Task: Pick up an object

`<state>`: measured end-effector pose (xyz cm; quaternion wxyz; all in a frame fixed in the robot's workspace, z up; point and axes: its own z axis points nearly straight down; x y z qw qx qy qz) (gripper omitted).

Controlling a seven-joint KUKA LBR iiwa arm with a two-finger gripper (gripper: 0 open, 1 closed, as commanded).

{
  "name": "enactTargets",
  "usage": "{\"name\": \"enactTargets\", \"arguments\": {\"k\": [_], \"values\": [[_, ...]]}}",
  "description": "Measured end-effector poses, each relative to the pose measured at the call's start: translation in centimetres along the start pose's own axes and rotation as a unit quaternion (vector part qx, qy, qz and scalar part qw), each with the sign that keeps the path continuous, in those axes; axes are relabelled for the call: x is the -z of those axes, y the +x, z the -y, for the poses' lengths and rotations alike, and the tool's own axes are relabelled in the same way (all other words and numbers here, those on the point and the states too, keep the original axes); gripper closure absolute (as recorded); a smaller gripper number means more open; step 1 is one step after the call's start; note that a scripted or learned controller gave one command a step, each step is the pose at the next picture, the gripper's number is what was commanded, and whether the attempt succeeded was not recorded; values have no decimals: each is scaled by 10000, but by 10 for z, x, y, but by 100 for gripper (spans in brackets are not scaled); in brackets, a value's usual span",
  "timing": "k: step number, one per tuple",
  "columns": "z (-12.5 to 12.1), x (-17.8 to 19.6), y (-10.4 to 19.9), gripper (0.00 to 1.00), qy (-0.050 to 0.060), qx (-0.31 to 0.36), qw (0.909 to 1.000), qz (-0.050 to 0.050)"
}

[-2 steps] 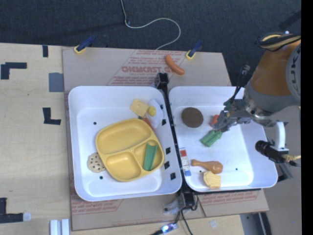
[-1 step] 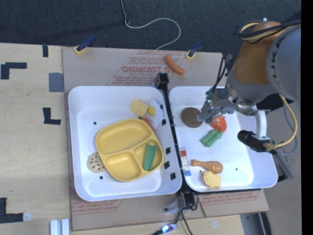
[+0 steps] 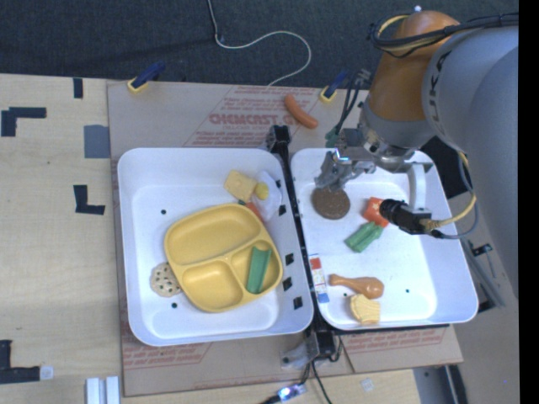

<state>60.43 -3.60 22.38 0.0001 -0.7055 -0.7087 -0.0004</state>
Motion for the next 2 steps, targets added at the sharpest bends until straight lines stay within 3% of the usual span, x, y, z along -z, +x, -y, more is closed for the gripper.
{"name": "enactTargets", "arguments": {"k": [1,2], "values": [[-36,-6,46,100,0,0,10000,2],[-47,-9,75,100,6,-8,10000,6]]}}
